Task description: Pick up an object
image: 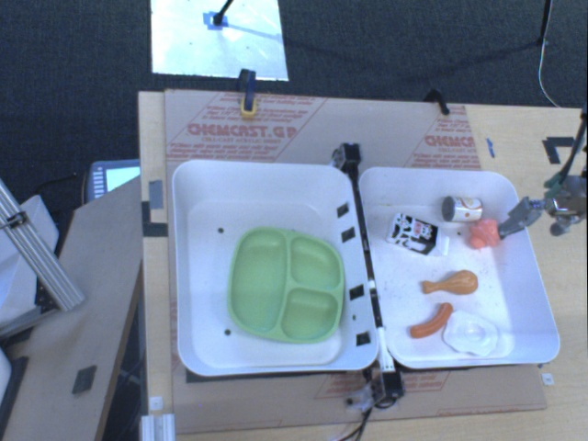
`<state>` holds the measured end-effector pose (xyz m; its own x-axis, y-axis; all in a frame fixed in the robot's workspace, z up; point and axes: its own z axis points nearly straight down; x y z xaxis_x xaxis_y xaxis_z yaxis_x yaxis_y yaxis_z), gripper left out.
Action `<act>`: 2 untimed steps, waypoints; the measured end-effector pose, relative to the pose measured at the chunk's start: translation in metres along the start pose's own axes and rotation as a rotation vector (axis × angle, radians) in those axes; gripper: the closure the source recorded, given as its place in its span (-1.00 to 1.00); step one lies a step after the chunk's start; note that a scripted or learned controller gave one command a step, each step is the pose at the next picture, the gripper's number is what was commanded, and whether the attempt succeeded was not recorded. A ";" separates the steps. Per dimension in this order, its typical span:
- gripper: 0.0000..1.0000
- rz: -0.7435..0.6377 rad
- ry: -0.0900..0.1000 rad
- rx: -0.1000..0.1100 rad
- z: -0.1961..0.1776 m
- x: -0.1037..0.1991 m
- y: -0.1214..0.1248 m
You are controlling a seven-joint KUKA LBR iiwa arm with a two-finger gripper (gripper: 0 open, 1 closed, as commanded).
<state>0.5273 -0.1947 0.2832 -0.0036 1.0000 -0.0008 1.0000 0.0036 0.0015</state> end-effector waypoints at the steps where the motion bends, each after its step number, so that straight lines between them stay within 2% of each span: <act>1: -1.00 0.002 0.002 0.003 0.047 0.009 0.000; 2: -1.00 0.003 0.001 0.004 0.092 0.006 -0.006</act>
<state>0.5212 -0.1893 0.1914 -0.0007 1.0000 0.0003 1.0000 0.0007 -0.0022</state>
